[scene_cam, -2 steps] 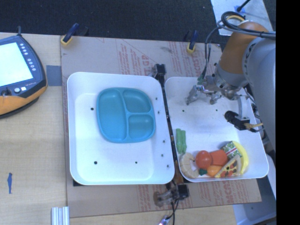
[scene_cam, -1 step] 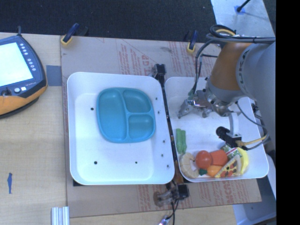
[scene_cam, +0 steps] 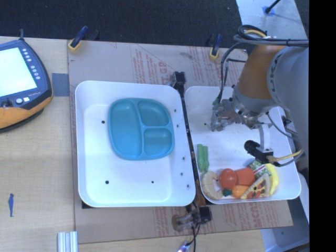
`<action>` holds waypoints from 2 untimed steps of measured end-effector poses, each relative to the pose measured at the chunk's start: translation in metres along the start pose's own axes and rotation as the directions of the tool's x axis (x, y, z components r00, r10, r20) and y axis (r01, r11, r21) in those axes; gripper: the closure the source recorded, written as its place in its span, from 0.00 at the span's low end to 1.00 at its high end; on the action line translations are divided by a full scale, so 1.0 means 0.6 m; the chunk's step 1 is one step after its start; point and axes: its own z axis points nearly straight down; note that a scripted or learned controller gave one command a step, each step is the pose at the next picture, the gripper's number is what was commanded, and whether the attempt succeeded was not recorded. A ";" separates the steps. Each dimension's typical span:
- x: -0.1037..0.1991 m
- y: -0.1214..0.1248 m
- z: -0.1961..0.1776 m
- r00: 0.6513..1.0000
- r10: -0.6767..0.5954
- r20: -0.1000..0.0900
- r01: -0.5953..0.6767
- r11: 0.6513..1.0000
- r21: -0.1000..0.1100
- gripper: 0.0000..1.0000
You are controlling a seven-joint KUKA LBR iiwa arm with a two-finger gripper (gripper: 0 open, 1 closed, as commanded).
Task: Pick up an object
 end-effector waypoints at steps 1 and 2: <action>0.000 0.000 0.000 1.000 0.000 0.000 0.000 1.000 0.000 0.00; -0.054 0.081 0.016 1.000 0.005 -0.001 -0.005 1.000 -0.005 0.00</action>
